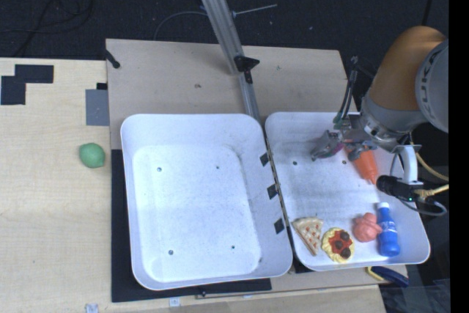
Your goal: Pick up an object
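On the grey arm (pixel 432 88) at the right edge of the frame, part of a dark word shows, too clipped and blurred to be read, and nothing else on the bench (pixel 44 179) or bins carries legible writing.

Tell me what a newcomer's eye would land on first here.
The grey arm with its orange band reaching in from the right, its end effector low over the right bin. Then the bright toys along that bin's near edge: pizza slice, blue bottle. A green ball lies alone on the bench, left.
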Action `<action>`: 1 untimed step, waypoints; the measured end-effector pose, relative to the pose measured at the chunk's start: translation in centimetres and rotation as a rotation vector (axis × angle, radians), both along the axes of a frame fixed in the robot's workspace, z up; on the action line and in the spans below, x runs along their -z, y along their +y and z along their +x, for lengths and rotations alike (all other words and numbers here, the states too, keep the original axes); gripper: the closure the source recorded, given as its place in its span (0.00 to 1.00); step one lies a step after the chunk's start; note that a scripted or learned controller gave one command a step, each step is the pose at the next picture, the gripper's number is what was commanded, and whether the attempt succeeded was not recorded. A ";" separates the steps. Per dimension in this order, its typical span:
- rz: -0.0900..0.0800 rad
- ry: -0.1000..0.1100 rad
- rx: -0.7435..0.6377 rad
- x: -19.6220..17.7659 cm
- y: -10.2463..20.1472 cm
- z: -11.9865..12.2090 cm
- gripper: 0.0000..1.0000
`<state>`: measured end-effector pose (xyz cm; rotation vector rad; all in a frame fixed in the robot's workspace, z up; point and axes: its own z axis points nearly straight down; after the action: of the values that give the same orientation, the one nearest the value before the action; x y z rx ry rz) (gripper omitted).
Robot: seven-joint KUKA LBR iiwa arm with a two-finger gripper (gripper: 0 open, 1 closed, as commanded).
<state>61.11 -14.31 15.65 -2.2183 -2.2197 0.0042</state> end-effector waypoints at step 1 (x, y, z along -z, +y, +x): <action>0.000 0.002 0.000 6.3 0.4 -0.1 0.00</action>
<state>60.97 -13.95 9.32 -2.2171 -2.2186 0.0057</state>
